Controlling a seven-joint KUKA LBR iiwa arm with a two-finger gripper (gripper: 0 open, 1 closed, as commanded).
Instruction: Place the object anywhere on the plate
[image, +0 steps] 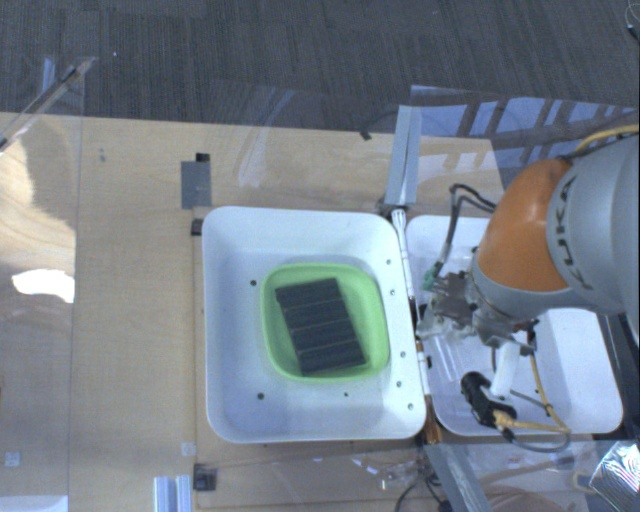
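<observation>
The two-finger gripper (447, 305) of the KUKA arm hangs over the near-left part of the right-hand shallow white plastic bin (585, 405), close against the wall that bin shares with its neighbour; the wrist above covers it, and whether it is open or closed cannot be told, nor can anything be seen held in it. Directly above the gripper, the grey arm with its orange band (520, 245) reaches in from the view's right and covers much of that bin's far half. Just beyond the shared wall, to the view's left of the gripper, sits the left-hand shallow white plastic bin (232, 400). In its middle, near the gripper but apart from it, lies a lime-green square plastic plate with rounded corners (376, 330). The dark grey rectangular block with a ribbed top (320, 325) lies flat in the plate's well, wholly inside the rim and turned slightly askew to the plate's sides. Farther out, a grey metal post (403, 160) stands at the far end of the gap between the bins. Both bins rest on the pale wooden bench (110, 330), with a small grey metal bracket (196, 183) fixed beyond the left bin's far-left corner.
</observation>
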